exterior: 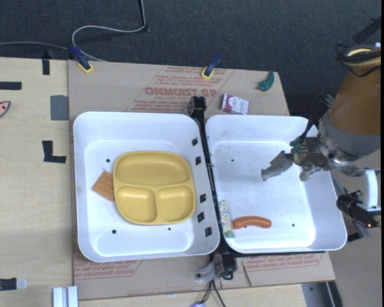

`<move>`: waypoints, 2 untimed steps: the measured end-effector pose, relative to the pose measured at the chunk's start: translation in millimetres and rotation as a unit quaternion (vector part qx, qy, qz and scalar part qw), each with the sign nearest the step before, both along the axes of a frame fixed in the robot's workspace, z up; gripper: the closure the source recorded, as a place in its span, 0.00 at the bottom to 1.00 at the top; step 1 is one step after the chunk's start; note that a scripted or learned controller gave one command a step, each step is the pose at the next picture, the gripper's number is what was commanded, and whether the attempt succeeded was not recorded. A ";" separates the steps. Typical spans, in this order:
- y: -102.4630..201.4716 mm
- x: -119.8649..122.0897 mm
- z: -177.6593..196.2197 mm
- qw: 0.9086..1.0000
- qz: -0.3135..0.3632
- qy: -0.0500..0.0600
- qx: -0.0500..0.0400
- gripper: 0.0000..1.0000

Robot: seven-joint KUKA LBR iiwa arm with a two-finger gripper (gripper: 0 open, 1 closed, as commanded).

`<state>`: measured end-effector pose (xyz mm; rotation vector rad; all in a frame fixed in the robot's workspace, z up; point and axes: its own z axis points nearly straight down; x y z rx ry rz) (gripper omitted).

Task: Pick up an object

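- Jaws of the gripper (287,169) stand apart with nothing between them: one grey finger (273,167) points toward the middle of the right bin (320,235), the other sits nearer the wrist.
- Nearest the viewer, at the near edge of the bench (25,190), a black clamp (219,267) sits where the two bins meet.
- Just inside the right bin's near-left corner lies an orange sausage-shaped object (251,222), flat on the floor, long axis running left to right. It lies nearer the viewer than the open jaws and to their left, apart from them, not touching.
- Beside its left end, against the bin's left wall, rests a small patterned packet (224,216).
- Above that bin's right side hangs the grey arm, its orange band (361,94) above the wrist.
- Filling the middle of the left bin (89,235) is a yellow divided tray (155,187) with three compartments.
- Tucked partly under the tray's left edge is a tan flat piece (104,185).
- Farther back, beyond the bins, a cardboard sheet (173,91) with red print covers the bench.
- On it, near the right bin's far-left corner, lies a small red and white packet (233,103).
- At the sheet's far edge are two yellow and blue clips (210,69), and near its far-right corner a small green object (266,81).
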<state>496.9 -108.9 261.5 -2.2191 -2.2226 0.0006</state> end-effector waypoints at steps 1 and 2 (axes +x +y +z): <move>14.4 -11.1 -124.0 1.000 -0.001 0.002 0.001 0.00; 10.0 -1.7 -176.0 1.000 -0.001 0.000 0.000 0.00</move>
